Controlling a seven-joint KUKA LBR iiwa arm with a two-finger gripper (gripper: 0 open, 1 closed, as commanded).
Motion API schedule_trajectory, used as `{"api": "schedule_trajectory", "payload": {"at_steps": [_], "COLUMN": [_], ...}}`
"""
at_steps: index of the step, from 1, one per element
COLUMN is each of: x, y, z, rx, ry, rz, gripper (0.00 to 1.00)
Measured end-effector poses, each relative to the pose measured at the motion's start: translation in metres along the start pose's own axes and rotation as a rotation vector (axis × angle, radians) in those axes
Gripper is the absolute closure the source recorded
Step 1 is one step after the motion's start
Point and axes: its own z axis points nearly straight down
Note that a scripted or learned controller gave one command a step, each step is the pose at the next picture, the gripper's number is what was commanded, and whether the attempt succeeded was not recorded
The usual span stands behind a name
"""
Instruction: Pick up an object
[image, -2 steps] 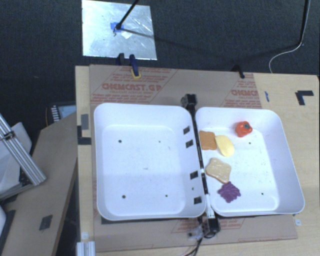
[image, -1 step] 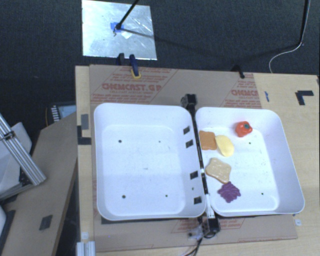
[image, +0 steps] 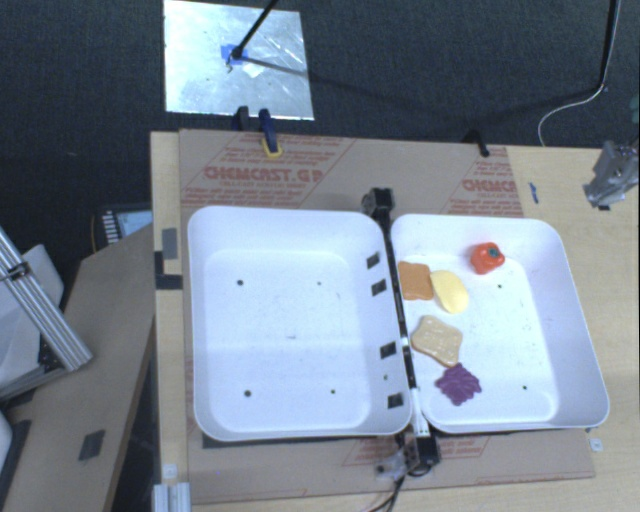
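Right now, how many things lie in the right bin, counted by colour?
Red: 1, the tomato
Orange: 1, the orange piece
Yellow: 1, the yellow piece
Tan: 1, the slice of bread
Purple: 1, the grapes
Total: 5, all in the right bin

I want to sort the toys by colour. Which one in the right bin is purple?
The grape bunch, nearest the camera in the right bin. The others are red, orange, yellow and tan.

A red tomato (image: 487, 257), yellow lemon (image: 450, 292), two toast slices (image: 437, 339) and purple grapes (image: 458, 383) lie in the right bin (image: 570, 330).
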Motion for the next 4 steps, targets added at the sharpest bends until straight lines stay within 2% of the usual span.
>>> {"api": "schedule_trajectory", "payload": {"at_steps": [1,2,3,4], "x": [0.083,0.154,0.212,0.191], "y": [-0.014,-0.011,0.009,-0.013], "z": [0.02,0.091,0.158,0.077], "rx": [0.003,0.009,0.009,-0.007], "ry": [0.0,-0.001,-0.001,0.001], "rz": [-0.002,0.0,0.002,0.011], "gripper": [1.0,1.0,1.0,1.0]}}
